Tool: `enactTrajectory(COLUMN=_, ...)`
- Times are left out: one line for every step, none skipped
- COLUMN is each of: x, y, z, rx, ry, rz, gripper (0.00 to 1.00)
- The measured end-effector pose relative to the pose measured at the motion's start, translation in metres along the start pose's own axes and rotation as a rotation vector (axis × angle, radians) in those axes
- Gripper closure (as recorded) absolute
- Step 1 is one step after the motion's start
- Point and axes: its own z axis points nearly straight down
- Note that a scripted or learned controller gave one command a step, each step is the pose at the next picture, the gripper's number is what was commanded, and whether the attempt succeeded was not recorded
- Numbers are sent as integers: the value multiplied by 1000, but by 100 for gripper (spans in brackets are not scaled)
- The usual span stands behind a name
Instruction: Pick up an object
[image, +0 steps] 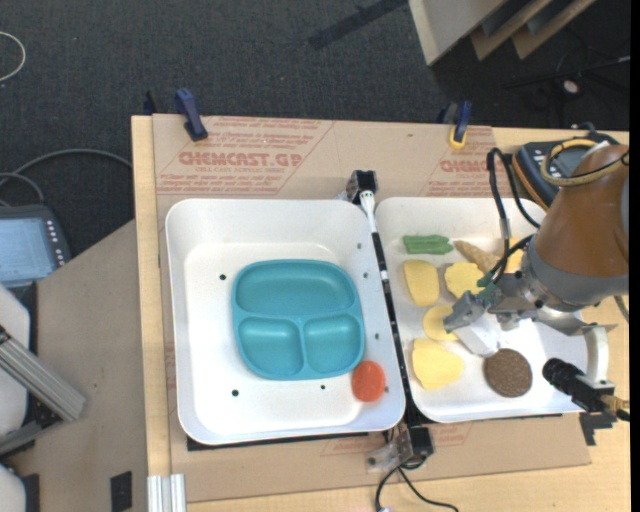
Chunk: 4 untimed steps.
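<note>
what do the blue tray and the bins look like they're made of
The blue tray looks like moulded plastic with a matte finish: uniform teal colour, soft rounded edges, three pressed compartments. The two bins, left and right, look like thin formed white plastic, smooth and slightly glossy, with rounded corners; from this view it could also be coated foam.

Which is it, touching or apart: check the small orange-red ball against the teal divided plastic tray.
Touching. The camera view shows the orange-red ball pressed against the lower right corner of the teal tray, no white bin floor visible between them.
</note>
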Motion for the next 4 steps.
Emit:
enactTrajectory(x=9, y=43, z=81, rx=-9, ry=-3, rz=-2, gripper=0)
enactTrajectory(x=-32, y=54, z=42, rx=-11, ry=-6, rz=1, gripper=0)
enactTrajectory(x=-11, y=-18, z=78, rx=-10, ry=-4, rz=3, gripper=0)
enactTrajectory(x=-12, y=-16, z=67, rx=-12, ry=-6, rz=1, gripper=100)
